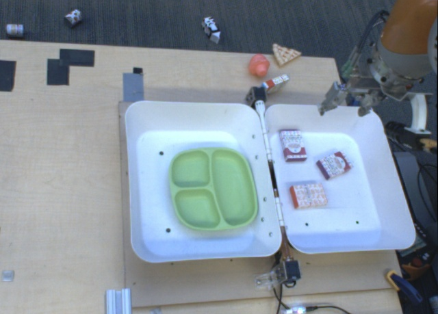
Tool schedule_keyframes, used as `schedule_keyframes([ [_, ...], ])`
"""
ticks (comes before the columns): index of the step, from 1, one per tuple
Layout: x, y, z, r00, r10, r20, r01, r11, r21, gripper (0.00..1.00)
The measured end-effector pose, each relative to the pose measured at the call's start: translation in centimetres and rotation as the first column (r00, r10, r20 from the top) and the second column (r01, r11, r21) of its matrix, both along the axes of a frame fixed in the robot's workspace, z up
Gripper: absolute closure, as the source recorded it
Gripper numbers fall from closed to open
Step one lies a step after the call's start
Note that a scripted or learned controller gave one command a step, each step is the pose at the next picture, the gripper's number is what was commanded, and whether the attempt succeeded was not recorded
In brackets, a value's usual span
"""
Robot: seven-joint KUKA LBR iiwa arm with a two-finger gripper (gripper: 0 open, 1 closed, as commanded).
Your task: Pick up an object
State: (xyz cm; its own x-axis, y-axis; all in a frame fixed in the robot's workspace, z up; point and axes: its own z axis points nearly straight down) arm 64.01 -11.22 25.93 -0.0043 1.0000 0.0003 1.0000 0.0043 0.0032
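Observation:
Three small red-and-white packets lie in the right bin (pixel 383 169): one (pixel 293 146) at the back left, one (pixel 334 165) tilted in the middle, and one (pixel 308 195) nearer the front. My gripper (pixel 346 102) hangs over the right bin's back rim, behind and above the packets. It is open, and its two dark fingers are spread with nothing between them. The nearest packet is well forward and left of the fingertips.
A green divided plate (pixel 213 189) sits in the left bin (pixel 147 169). Behind the bins on the bench lie a red ball (pixel 259 65), a pizza-slice toy (pixel 286 53) and a small tube (pixel 277 82). Bits of litter dot the dark floor beyond.

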Motion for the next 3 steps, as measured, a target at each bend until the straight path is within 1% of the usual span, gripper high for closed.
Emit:
schedule_keyframes([
  [1,-2.6,-0.7,-14.5,1.000,-0.002,-0.003,0.002,1.000,0.000,0.00],
  [2,-11.8,-2.5,-17.2,1.000,-0.003,0.003,0.003,1.000,-0.002,0.00],
  [3,-11.5,-2.5,-16.1,1.000,-0.002,0.010,0.002,1.000,-0.003,1.00],
])
